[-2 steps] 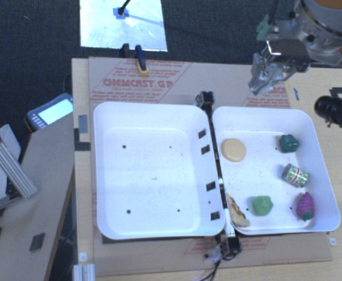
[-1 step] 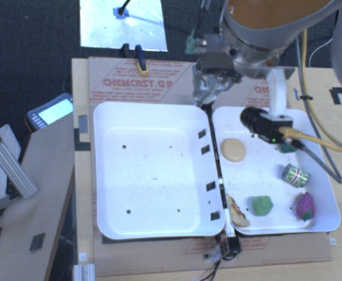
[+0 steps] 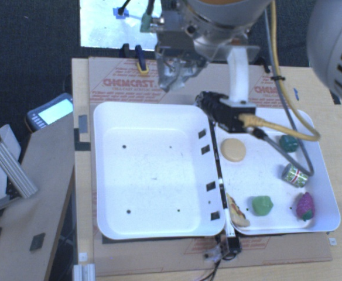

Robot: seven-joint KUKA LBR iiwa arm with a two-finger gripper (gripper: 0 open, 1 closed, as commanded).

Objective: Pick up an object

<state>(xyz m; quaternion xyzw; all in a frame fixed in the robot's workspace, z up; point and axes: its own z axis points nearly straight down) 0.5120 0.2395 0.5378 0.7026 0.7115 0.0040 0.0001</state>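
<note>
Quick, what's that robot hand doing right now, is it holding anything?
Hand: raised above the back edge of the left bin; cannot be told whether it is open or closed, and nothing visibly in it.

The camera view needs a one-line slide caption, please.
Gripper raised behind the left bin; right bin holds small objects.

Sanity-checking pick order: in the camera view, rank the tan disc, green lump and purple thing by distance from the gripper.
From the gripper, above the bins' far edge:
1. Tan disc, right bin, far left part.
2. Green lump, right bin, near edge, middle.
3. Purple thing, right bin, near right corner.
</note>
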